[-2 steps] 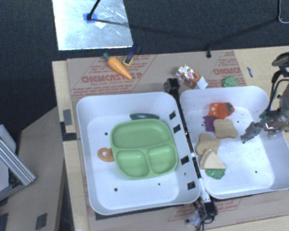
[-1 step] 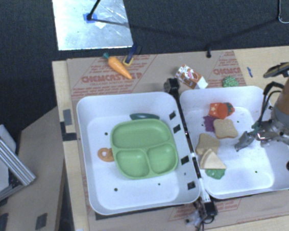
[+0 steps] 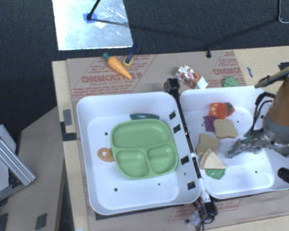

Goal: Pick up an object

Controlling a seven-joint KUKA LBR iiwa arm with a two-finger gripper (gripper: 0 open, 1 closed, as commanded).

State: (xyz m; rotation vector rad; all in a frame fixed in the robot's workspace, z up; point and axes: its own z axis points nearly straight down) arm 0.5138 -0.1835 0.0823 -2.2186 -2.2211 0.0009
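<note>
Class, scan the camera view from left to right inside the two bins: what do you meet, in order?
Pretzel → green tray → bread slice → tool

- Toast slice (image 3: 225,128), tan, flat in the right bin.
- Sandwich wedge (image 3: 211,161) lies near that bin's left wall.
- Strawberry (image 3: 220,110), red, toward the back.

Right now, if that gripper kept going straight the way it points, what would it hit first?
Probably the bread slices: the gripper points left toward the tan slice, though its height above them is unclear.
</note>
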